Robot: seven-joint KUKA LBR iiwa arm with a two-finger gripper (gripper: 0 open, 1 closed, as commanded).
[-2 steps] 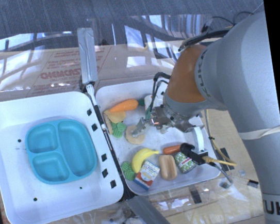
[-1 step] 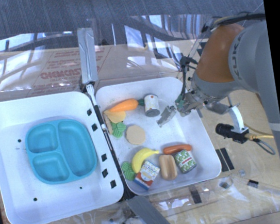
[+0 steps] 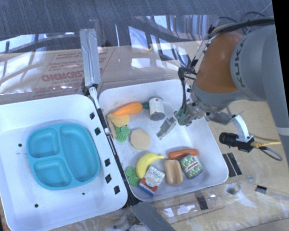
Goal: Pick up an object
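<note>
Gripper (image 3: 166, 128) is hanging over the right bin (image 3: 214, 153), carrying nothing, beside the small can (image 3: 156, 108); finger state: cannot tell. Toy foods are lying loose in the bin. Pick not yet done.

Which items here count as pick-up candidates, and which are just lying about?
Job: pincer; in the right bin: carrot, can, banana, cookie, hot dog, jar.
Lying about: blue divided plate in the left bin.
</note>
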